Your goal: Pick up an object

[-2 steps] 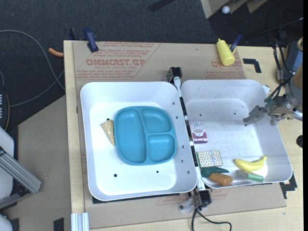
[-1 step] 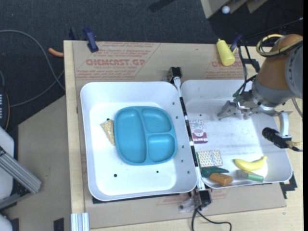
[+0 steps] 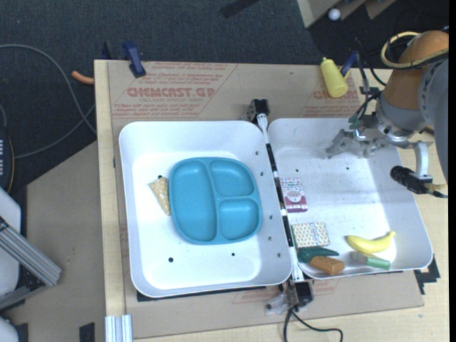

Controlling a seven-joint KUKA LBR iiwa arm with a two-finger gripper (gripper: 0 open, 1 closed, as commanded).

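My gripper [image 3: 348, 147] hangs over the far part of the right bin [image 3: 399, 191], its two grey fingers spread open with nothing between them and only bare bin floor under it. The loose objects lie toward the near side of that bin. They are a yellow banana [image 3: 370, 243], an orange-brown piece [image 3: 328, 265], a dark green item [image 3: 318, 252], a pale green item [image 3: 371, 261], a patterned square packet [image 3: 311, 233] and a pink-and-white packet [image 3: 293, 194]. All are well apart from the gripper.
The left bin [image 3: 142, 148] holds a blue divided plate [image 3: 214, 199] with a tan wedge [image 3: 161, 193] at its left edge. A yellow bottle [image 3: 333, 78] stands on the bench behind the right bin. A blue clamp [image 3: 133, 59] sits at the bench's far left corner.
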